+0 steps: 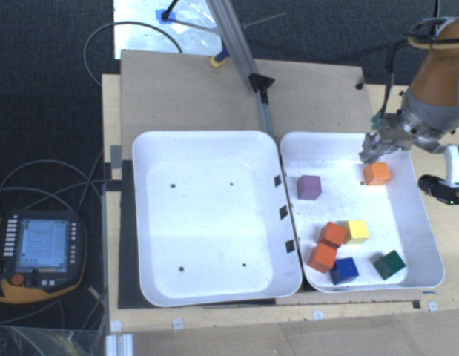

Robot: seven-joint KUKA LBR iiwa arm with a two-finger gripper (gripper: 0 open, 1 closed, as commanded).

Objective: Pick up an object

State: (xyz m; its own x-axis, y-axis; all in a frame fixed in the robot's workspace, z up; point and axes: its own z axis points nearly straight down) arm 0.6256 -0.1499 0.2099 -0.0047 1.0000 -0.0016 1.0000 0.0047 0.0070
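The right bin (414, 221) holds several small blocks. An orange block (377, 173) lies near its far right side, and my gripper (371, 153) hovers just above and to the left of it, close by. A purple block (309, 187) sits near the bin's left wall. Toward the front lie two more orange blocks (333, 234) (322, 257), a yellow block (357, 231), a blue block (344, 270) and a dark green block (390, 264). Nothing shows between the gripper's tips.
The left bin (147, 199) stands beside the right one, joined by dark clips (283, 212). A slanted metal pole (236, 35) crosses behind the bins. A teach pendant (38, 256) lies on the floor at left.
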